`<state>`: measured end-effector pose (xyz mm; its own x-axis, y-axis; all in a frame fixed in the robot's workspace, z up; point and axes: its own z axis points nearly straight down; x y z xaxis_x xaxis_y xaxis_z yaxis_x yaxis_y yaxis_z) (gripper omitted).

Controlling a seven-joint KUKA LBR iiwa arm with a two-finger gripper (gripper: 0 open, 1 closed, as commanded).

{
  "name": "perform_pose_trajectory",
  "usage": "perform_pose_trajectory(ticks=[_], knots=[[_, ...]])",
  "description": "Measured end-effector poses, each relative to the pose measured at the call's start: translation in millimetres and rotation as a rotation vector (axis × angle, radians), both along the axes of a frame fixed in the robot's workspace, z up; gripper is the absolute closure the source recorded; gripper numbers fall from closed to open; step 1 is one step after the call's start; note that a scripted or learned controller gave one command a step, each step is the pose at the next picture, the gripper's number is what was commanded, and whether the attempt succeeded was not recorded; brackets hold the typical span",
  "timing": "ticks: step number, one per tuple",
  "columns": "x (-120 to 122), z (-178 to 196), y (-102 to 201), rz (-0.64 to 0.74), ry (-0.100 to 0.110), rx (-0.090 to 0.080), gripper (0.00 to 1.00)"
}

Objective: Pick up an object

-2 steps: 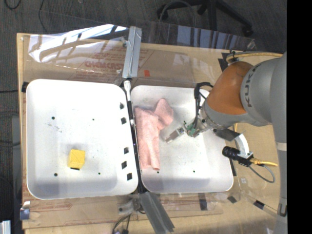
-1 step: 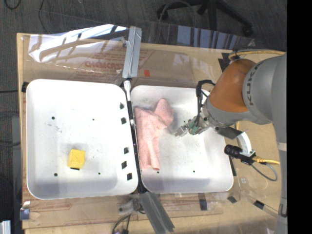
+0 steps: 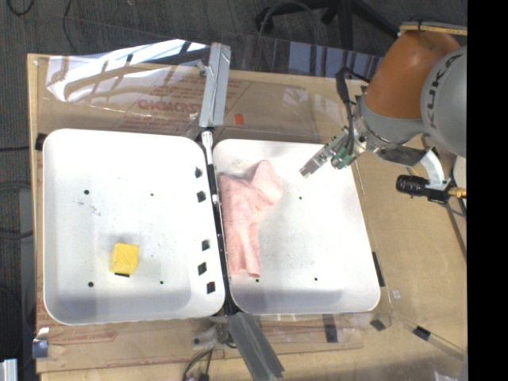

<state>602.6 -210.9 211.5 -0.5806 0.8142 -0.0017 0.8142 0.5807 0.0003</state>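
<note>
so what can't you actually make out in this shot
- Pincer, camera view: small and seen at a slant, so open or shut is unclear.
- Pink cloth: its folds hide whatever lies beneath, and its left edge merges with the right bin's wall.
- Yellow block in the left bin: too small to tell its material.
- Arm: cut off by the frame's top right.

Two white bins (image 3: 71, 213) side by side, clear plastic sheet (image 3: 127, 78) behind
</note>
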Motion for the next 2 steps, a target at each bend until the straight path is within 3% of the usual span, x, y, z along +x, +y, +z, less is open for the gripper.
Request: perform_pose_trajectory(ticks=[1, 2], knots=[[53, -3, 19, 0.143, 0.0, 0.0, 1.0], [28, -118, 2, 0.273, 0.0, 0.0, 1.0]])
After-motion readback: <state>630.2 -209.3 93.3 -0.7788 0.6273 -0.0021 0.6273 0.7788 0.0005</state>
